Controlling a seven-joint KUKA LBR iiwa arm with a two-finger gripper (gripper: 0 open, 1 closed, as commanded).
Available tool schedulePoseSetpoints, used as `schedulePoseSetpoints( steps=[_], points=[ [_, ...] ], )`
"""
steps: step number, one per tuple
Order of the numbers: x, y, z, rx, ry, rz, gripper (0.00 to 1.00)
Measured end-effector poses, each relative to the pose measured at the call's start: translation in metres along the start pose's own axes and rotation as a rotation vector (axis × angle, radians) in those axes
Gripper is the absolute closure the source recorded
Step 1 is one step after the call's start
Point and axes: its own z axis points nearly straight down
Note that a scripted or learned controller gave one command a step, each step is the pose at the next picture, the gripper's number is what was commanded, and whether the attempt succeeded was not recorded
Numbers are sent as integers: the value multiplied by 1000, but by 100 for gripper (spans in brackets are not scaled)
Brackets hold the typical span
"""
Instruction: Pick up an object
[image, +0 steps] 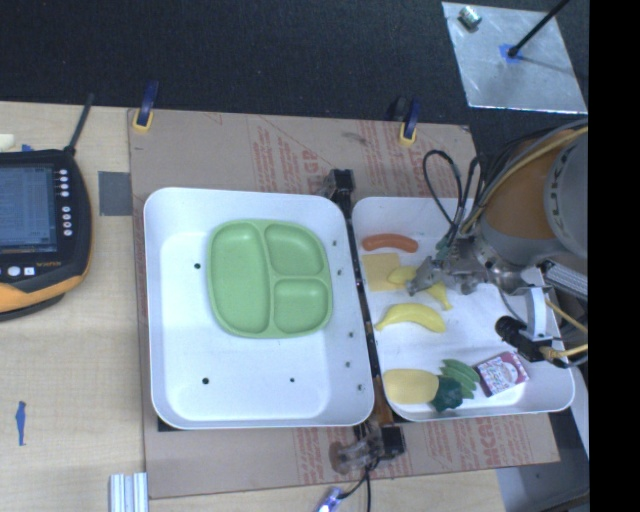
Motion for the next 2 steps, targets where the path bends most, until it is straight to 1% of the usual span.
schedulePoseSetpoints(
  steps=[1, 2],
  points=[
    [27, 31, 0, 1, 0, 0, 0],
    [26, 31, -11, 3, 0, -2, 100]
  ],
)
